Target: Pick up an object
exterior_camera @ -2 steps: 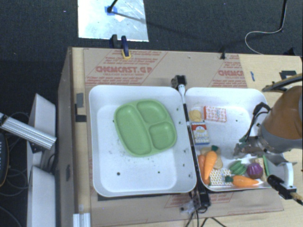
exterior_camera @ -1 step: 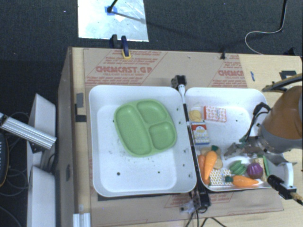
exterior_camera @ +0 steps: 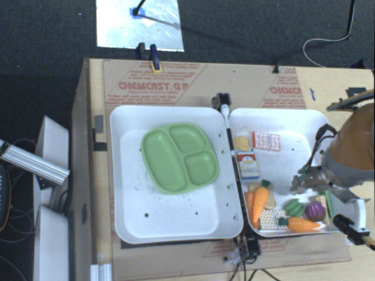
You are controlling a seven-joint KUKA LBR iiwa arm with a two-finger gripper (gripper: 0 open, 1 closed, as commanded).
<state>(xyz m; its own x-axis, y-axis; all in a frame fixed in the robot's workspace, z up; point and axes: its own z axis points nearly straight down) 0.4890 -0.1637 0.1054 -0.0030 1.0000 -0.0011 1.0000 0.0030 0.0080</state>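
The right bin (exterior_camera: 293, 127) holds several toy foods. A red-and-white packet (exterior_camera: 266, 140) and a small yellow piece (exterior_camera: 241, 140) lie near its back. A small box (exterior_camera: 248, 164) sits by the left wall. Toward the front lie an orange carrot (exterior_camera: 259, 198), a checkered piece (exterior_camera: 268, 218), a green vegetable (exterior_camera: 293, 206), a purple vegetable (exterior_camera: 316, 209) and a second carrot (exterior_camera: 303, 224). My gripper (exterior_camera: 306, 183) hangs low over the right side of this bin, just behind the green and purple vegetables. The arm's orange band (exterior_camera: 354, 145) rises behind it.
The left bin (exterior_camera: 126, 157) carries a green divided plate (exterior_camera: 179, 157). A ridge (exterior_camera: 231, 157) separates the two bins. The brown bench board (exterior_camera: 176, 84) runs behind them, with a black-and-yellow clamp (exterior_camera: 153, 56) at its back edge.
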